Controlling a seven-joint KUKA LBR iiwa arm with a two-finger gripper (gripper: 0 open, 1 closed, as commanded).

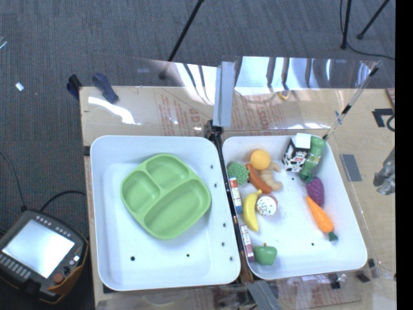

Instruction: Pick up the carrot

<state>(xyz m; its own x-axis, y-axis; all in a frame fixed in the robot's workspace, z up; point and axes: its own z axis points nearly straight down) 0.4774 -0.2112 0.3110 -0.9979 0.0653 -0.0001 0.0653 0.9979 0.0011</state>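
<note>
Where the right bin (352, 237) nears its right wall, the carrot (321, 216) lies slanted, green tip toward the front, just below a purple eggplant (315, 190). Leftward lie a cupcake (266, 205) and banana (250, 214). At the view's right edge, over the desk (368, 147), the end effector (386, 175) hangs; whether it is apart or together, I cannot tell.

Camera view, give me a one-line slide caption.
Carrot lies in the right bin among toy foods; green divided plate fills the left bin.
</note>
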